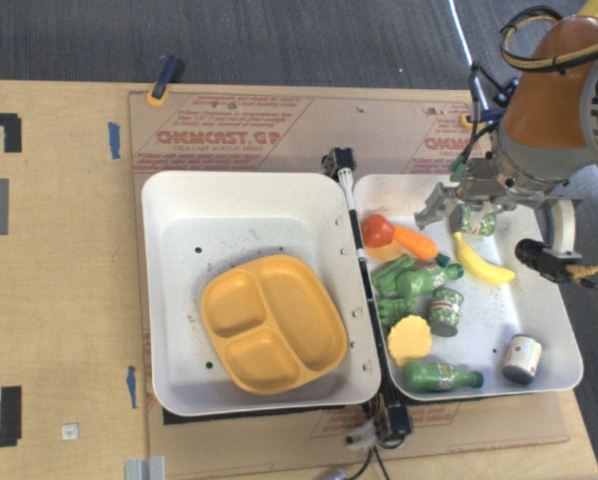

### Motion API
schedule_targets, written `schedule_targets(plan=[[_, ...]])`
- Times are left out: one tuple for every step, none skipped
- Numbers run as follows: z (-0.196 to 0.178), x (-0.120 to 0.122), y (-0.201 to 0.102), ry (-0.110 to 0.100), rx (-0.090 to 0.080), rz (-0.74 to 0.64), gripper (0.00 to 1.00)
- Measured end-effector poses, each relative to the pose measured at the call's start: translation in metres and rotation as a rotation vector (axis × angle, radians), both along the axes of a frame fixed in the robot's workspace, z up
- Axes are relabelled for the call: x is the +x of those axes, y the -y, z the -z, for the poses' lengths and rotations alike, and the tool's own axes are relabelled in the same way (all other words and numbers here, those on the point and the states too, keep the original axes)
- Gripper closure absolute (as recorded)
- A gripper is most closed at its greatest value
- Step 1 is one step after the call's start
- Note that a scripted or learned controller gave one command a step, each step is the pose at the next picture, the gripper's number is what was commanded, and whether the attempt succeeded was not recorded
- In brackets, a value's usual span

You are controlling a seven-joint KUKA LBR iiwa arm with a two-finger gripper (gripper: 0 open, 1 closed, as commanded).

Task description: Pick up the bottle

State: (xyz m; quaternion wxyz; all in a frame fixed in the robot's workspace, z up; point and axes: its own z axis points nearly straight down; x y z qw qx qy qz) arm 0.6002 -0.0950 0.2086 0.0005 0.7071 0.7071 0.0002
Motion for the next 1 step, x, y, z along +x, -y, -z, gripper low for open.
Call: schedule_targets(plan=[[0.0906, -0.0468, 0.0147, 0.009, 0.001, -0.064, 0.0]])
